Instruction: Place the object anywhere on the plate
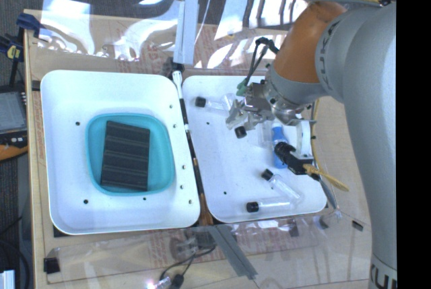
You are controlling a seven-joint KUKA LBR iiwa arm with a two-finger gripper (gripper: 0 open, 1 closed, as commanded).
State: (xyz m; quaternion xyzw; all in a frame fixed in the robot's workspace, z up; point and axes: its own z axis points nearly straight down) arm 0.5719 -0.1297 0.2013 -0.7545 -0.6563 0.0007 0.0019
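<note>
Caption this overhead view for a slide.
Robot arm's gripper over the right bin; dark block on blue plate, left bin.

Two shallow white plastic bins, one at left (60,146) and one right of centre (215,180), sit side by side on the pale wooden tabletop (121,250)

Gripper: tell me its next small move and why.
Probably a short descent onto a chosen object. The gripper hovers over the right bin among scattered clear tubes, while the blue plate in the left bin already holds a dark block.
</note>
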